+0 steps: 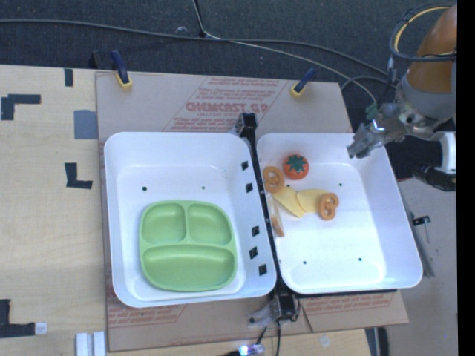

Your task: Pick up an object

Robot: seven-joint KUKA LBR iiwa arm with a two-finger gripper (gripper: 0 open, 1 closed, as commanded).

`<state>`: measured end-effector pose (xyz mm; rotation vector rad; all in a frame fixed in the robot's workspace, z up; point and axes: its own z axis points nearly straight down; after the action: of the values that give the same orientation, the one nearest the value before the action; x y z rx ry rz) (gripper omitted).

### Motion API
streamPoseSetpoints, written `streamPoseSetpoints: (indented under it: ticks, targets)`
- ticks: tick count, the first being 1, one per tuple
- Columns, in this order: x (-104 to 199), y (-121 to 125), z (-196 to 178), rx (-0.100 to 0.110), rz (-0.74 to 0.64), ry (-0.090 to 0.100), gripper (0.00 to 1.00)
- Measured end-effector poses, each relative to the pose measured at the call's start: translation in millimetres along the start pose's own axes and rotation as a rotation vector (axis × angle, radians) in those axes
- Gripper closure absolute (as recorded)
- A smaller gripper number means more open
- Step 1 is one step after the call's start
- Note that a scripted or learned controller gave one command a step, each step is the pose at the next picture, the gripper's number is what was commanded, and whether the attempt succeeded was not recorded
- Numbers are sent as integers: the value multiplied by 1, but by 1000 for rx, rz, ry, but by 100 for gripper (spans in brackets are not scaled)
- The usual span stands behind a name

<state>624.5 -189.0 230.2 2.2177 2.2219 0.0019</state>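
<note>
Pincer: the pincer (359,148) hangs over the far right corner of the right bin (386,221), at the end of the grey arm (427,65) that comes in from the right; whether it is released or clenched cannot be told, and nothing shows in its grasp.
Right bin: a small tomato (295,166), red with a green top, lies toward the far left; just left of it an orange pretzel (273,177); nearer, a yellow wedge (300,200) with a second pretzel (328,205) touching its right end; a thin tan stick (276,223) lies along the left wall.
Left bin: the left bin (126,162) holds a green divided plate (187,245) with three compartments, in its near half.
Worktop: both bins sit on a cardboard sheet (223,102) held by two clamps (121,71) at its far edge.
</note>
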Motion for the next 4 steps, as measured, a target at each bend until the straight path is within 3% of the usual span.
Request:
streamPoseSetpoints:
  ticks: [3,4]
  targets:
    - [151,-33,-7,4,-5,2,100]
    - [203,-31,-11,3,-5,2,100]
